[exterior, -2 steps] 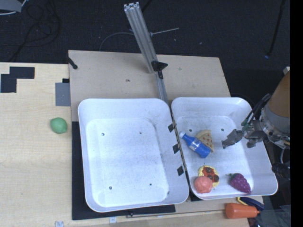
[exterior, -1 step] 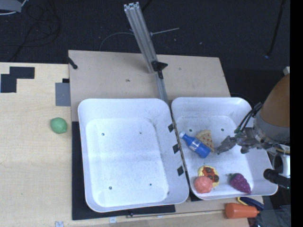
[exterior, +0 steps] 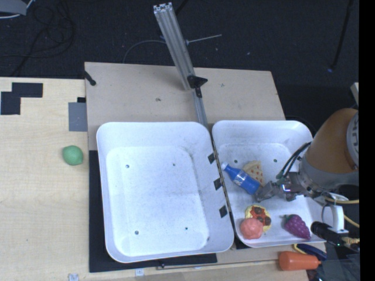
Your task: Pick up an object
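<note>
2 white bins are seen side by side on the counter (exterior: 140, 92): the left bin (exterior: 153, 192) and the right bin (exterior: 263, 136). In the right bin, 1 blue bottle (exterior: 241, 179), 1 pizza slice (exterior: 254, 170), 1 red-and-yellow toy (exterior: 255, 221) and 1 purple grape bunch (exterior: 296, 225) are counted. No writing can be read. The hand (exterior: 265, 194) is placed at the bottle's 4 o'clock; its opening cannot be told. 1 green ball (exterior: 73, 155) lies at the left bin's 9 o'clock.

Bench (exterior: 146, 95) with two bins (exterior: 153, 134), green ball (exterior: 73, 155)
</note>
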Robot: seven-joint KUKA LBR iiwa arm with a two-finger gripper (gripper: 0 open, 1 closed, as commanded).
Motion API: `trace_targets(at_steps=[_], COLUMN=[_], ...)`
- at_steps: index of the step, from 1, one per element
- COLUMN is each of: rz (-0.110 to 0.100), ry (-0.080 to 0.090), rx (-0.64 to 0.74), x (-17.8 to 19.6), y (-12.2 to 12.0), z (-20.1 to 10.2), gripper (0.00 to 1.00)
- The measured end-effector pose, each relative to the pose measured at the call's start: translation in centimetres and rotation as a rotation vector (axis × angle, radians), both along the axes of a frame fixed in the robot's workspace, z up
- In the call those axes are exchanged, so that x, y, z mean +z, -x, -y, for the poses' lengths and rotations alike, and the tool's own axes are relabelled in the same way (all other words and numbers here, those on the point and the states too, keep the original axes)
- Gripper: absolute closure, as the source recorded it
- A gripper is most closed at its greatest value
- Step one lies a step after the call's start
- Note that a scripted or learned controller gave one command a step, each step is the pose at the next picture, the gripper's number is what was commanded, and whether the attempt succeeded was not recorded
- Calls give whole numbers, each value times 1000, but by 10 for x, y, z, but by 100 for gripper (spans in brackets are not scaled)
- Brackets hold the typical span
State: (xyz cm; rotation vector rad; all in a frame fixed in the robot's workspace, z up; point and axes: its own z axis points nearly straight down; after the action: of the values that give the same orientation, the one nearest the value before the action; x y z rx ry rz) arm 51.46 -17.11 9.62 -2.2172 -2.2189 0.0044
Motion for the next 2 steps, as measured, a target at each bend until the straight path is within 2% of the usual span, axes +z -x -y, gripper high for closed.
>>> trace_targets(at_steps=[1,2], rz=[6,8], ry=[2,2], rx=[-1,-3], x=[-5,6], y=[0,-1], z=[0,1], gripper=[0,100])
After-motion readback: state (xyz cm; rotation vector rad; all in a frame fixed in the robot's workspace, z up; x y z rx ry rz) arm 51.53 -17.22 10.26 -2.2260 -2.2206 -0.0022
